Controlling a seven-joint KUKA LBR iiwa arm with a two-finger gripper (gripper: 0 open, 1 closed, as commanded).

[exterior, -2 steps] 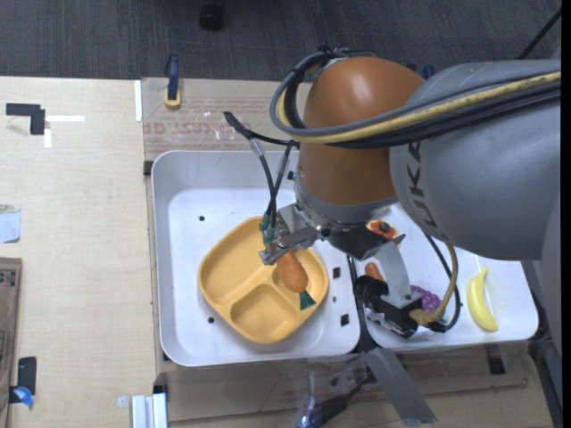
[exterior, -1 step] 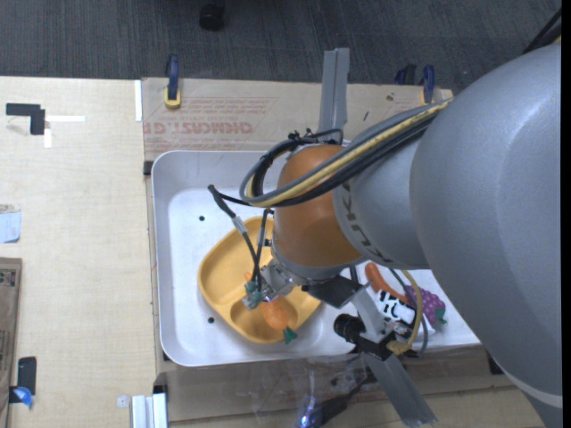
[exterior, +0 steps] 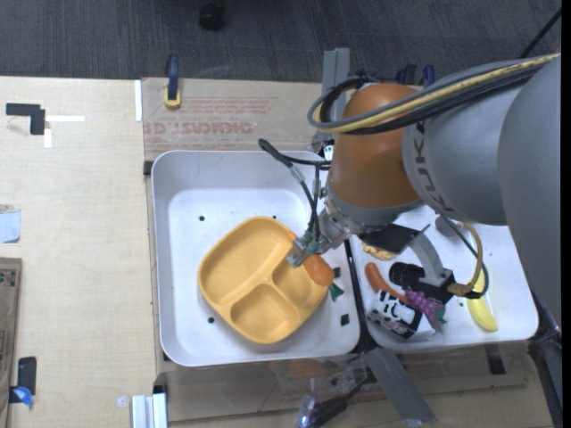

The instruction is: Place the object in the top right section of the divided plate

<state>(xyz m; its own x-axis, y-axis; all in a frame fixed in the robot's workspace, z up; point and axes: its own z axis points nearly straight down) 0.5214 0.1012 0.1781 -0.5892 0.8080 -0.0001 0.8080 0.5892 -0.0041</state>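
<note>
Item: orange carrot-like object (exterior: 317, 269), held between the closed fingers of the gripper (exterior: 306, 252) over the right-hand edge of the yellow divided plate (exterior: 245, 279); risk: released here, it may roll off the rim into the left white bin (exterior: 178, 239).

A bulky grey robot arm (exterior: 500, 141) with a rounded orange band (exterior: 375, 150), black and yellow cables looped across it, and partial white lettering.

Reads "KUKA", partly cut off, in dark letters on the grey arm (exterior: 464, 150). Shows faint red print on the cardboard sheet (exterior: 234, 114) along the bench's far edge, upside down and too blurred to read.
</note>
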